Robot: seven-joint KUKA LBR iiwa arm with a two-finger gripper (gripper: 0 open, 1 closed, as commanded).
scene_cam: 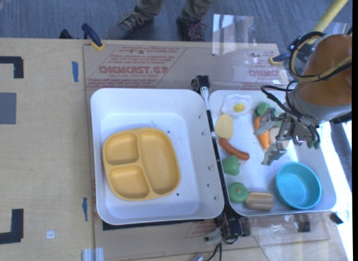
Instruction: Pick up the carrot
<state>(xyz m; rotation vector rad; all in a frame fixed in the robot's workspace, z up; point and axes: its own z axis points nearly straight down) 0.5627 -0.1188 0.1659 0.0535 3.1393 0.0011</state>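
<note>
Two white bins are seen side by side on the tabletop. A yellow tray with three parts is set in the left bin. Toy food is kept in the right bin. A fried egg is found by the far edge, with a pale yellow piece just under it. A red sausage is laid near the left wall, and two green pieces are seen below it. A bread roll is placed by the near edge, touching a blue bowl in the near right corner.

The carrot is seen in the far half of the right bin, between the sausage and the arm. It is orange, with a green top pointed at the far edge. It is lying flat on the bin floor.

The gripper is held low over the bin, just beside the carrot on its right. The carrot is not seen between the fingers, so nothing is held yet. Whether the gripper is spread or closed cannot be told, since the parts are mixed up with wires.

The reaching step is judged to be in hand. Next, the gripper should likely be moved a little toward the left wall, so it is right over the carrot, then be lowered, closed, and lifted
</note>
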